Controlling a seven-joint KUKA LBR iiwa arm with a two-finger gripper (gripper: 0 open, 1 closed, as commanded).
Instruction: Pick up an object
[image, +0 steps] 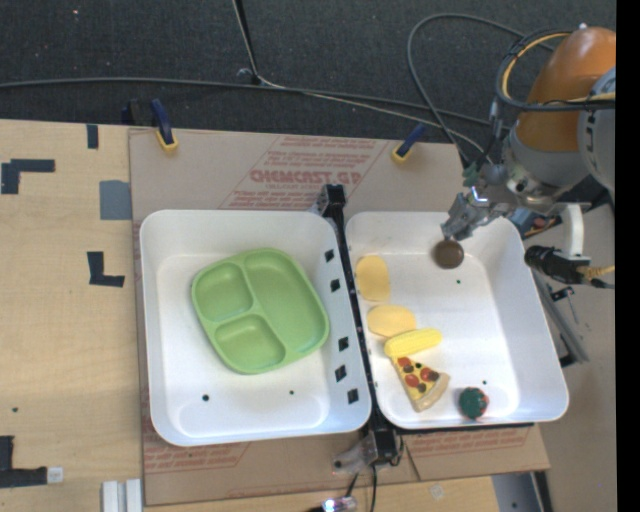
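Hovering pincer (458, 228) just above a brown ball (448, 254) in the right bin (520, 330)

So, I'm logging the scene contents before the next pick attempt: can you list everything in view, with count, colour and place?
Bins: two, white, side by side on the bench.
Divided tray: one, light green, in the left bin.
Round brown piece: one, brown, top of the right bin, just below the gripper.
Pale yellow pieces: two, left side of the right bin, one above the other.
Yellow bar: one, bright yellow, below them.
Pizza slice: one, tan with red topping, lower right bin.
Green-red ball: one, lower right corner of the right bin.
Clamps: two, blue and yellow, on the cardboard's top edge.
Arm: one, grey and orange, upper right.
Gripper: one, over the right bin's top edge.
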